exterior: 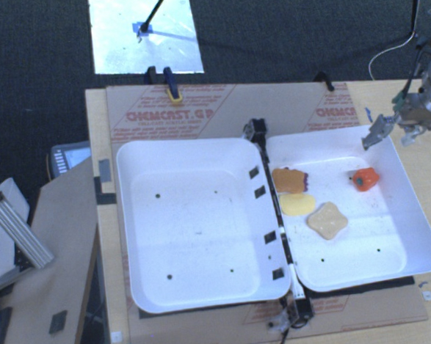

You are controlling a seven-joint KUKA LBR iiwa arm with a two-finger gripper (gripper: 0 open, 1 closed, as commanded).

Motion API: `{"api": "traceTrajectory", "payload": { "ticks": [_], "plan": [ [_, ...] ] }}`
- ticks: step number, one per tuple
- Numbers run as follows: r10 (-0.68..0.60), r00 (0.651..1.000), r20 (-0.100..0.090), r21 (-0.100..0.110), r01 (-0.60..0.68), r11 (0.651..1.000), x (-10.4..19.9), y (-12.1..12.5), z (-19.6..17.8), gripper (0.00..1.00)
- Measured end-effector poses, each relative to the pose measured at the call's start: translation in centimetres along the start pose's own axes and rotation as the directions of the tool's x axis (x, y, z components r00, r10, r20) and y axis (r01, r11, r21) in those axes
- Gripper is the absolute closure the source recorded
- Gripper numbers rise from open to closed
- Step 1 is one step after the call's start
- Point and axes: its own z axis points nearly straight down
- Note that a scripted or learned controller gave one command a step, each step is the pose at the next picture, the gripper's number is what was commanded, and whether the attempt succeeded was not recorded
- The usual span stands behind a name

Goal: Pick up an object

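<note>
Fingers spread apart, nothing between them; gripper (391, 131) hangs over the right bin (420, 252) at its upper right rim. Nearest target, a red-orange object (364, 179), lies toward 7 o'clock, near, inside the bin.

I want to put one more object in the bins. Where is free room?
The left bin floor is bare from wall to wall. In the right bin, the front strip is free. The orange toy, yellow piece, beige piece and red toy crowd the rest.
</note>
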Motion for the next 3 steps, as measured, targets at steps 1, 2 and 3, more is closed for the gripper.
{"api": "traceTrajectory", "payload": {
  "ticks": [1, 2, 3],
  "plan": [
    [-0.004, 1.0, 0.001, -0.004, 0.004, 1.0, 0.0, 0.1, -1.2, 1.0],
    [-0.009, 1.0, -0.002, -0.007, 0.009, 1.0, 7.8, 0.4, -7.0, 1.0],
    [-0.011, 1.0, -0.006, 0.006, 0.011, 1.0, 17.8, -1.7, -1.9, 1.0]
  ]
}}
